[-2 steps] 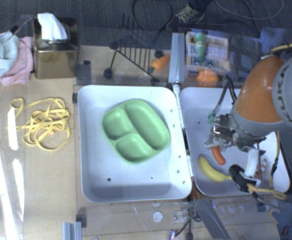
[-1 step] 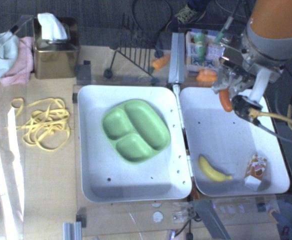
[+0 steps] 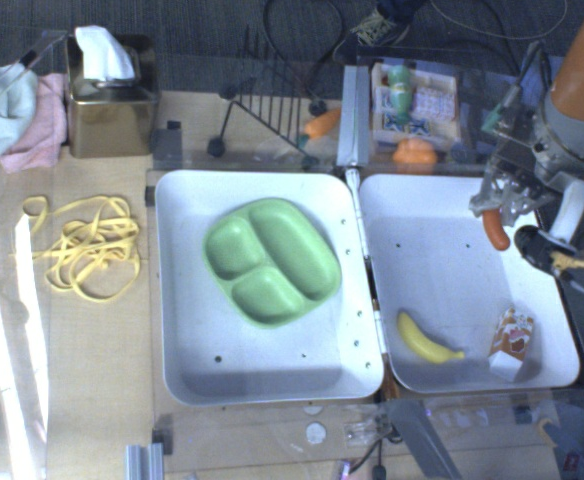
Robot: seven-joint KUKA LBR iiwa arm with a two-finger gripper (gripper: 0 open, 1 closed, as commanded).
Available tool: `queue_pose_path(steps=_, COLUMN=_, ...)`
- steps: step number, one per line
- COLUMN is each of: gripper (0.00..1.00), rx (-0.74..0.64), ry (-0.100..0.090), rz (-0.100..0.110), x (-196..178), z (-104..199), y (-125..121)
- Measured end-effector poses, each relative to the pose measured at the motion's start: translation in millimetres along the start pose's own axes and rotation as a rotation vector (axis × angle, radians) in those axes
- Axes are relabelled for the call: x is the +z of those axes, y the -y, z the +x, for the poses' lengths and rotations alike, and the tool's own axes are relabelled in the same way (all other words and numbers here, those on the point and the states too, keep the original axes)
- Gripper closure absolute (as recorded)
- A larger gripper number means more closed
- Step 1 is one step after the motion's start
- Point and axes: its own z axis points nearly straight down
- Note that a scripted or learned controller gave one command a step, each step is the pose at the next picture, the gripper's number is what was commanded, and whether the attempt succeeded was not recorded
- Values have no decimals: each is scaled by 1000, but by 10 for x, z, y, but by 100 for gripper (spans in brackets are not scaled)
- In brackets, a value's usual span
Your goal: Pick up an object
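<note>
At the right bin's (image 3: 412,203) far right edge, the gripper (image 3: 499,218) pinches an orange-red sausage-like object (image 3: 495,230), its upper end hidden.

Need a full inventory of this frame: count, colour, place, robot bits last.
divided plate: 1, green, left bin
banana: 1, yellow, right bin, near edge
small carton: 1, white and orange, right bin, near right corner
sausage-like item: 1, orange-red, right bin, at the gripper
bins: 2, white, side by side
yellow cord: 1 tangle, bench left of bins
tissue box: 1, brown, bench far left
cloths: pale green and pink, far left corner
gripper: 1, grey, over right bin's right side
</note>
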Motion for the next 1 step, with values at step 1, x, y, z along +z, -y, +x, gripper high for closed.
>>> queue_pose_path(steps=1, gripper=100, rx=-36, ry=0, rz=1, x=1032, z=430, y=647)
